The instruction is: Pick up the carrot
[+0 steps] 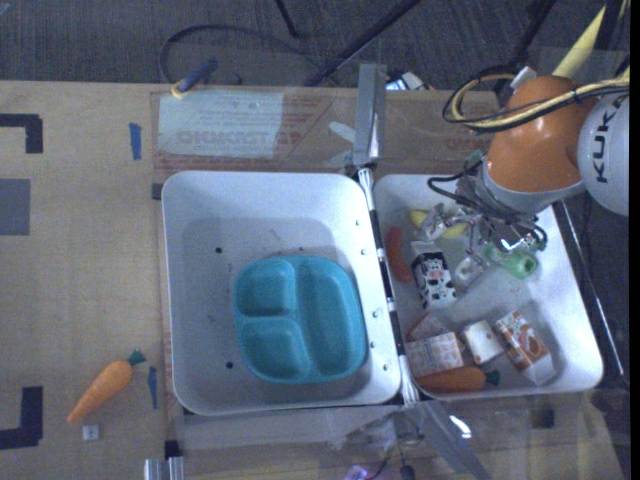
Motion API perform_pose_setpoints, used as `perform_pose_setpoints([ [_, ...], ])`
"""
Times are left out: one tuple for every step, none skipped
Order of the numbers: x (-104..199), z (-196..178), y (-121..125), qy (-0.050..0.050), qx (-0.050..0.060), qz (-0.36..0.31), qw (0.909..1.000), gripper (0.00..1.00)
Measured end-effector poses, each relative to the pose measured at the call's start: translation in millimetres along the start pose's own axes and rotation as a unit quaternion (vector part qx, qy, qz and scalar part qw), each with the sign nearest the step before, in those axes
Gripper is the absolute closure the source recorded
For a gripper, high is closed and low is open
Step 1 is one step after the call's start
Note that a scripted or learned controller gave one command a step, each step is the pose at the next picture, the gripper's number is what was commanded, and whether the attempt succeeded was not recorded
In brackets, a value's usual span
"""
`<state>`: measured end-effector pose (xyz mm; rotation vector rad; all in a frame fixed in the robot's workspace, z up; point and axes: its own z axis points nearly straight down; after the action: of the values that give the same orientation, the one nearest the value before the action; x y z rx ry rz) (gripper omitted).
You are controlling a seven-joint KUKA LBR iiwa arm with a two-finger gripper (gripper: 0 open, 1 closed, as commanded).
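The gripper (487, 240) hangs over the back of the right bin (578, 313), under the arm's orange band (532, 133); I cannot tell how it stands. A carrot (452, 379) lies at that bin's front edge, well forward of the gripper, beside small cartons (436, 352). Another carrot (101, 388) lies out on the bench (70, 268), left of the left bin (190, 208), which holds a blue divided tray (300, 318).

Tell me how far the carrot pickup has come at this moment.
Nothing looks done yet. One carrot lies at the near edge of the right bin, another carrot on the bench left of the bins. The gripper hangs over the back of the right bin, away from both. Reaching, grasping and lifting remain.
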<state>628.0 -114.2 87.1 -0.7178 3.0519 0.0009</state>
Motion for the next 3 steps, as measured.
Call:
perform_pose_setpoints([
  [-29,-1,-33,-0.001,0.001,-0.006,1.0000,0.00],
  [52,0,-44,0.001,0.000,-0.161,0.9870,0.00],
  [70,-165,-86,-0.001,0.001,-0.249,0.9684,0.00],
])
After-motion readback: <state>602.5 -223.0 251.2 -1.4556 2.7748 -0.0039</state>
